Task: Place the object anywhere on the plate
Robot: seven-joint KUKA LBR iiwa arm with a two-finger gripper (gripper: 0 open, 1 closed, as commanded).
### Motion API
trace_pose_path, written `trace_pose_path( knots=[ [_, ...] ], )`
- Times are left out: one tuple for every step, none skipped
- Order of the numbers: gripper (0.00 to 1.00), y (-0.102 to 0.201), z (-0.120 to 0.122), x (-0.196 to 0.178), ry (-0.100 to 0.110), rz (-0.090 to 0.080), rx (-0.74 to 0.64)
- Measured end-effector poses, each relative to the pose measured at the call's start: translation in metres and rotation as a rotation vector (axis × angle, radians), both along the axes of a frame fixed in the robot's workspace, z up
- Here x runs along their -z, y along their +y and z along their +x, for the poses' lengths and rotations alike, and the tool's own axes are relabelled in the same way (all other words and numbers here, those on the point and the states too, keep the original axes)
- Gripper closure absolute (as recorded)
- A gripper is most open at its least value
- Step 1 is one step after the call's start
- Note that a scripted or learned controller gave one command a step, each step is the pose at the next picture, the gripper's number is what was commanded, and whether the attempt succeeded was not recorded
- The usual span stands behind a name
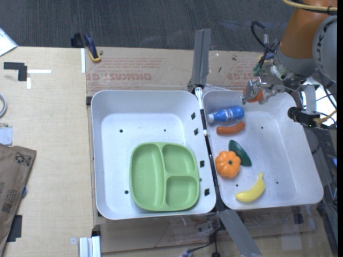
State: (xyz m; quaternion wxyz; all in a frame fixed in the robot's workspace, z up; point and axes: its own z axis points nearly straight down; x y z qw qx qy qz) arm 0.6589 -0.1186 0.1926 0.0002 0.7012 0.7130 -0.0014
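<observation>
A green plate (140, 175) with three compartments lies in the left bin (112, 122), toward its front, with nothing on it. My gripper (254, 93) hangs over the back edge of the right bin (289, 159), far right of the plate. A small orange-red object (259, 95) sits between its fingers, and the gripper is shut on it. In the right bin lie a blue bottle (226, 114), a red sausage (230, 127), a dark green vegetable (239, 152), an orange pumpkin (228, 164) and a yellow banana (252, 189).
A grey divider (201, 58) rises behind the seam between the two bins. Cardboard (139, 68) lies behind the left bin. The arm's orange band (303, 28) and cables stand at the upper right.
</observation>
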Motion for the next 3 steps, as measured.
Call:
trace_pose_path(
  knots=[
    [1.00,0.081,-0.034,0.001,0.000,0.002,-0.253],
    [1.00,0.156,-0.072,0.000,0.001,0.002,-0.277],
    [1.00,0.279,-0.115,0.074,0.003,0.006,-0.417]
  ],
)
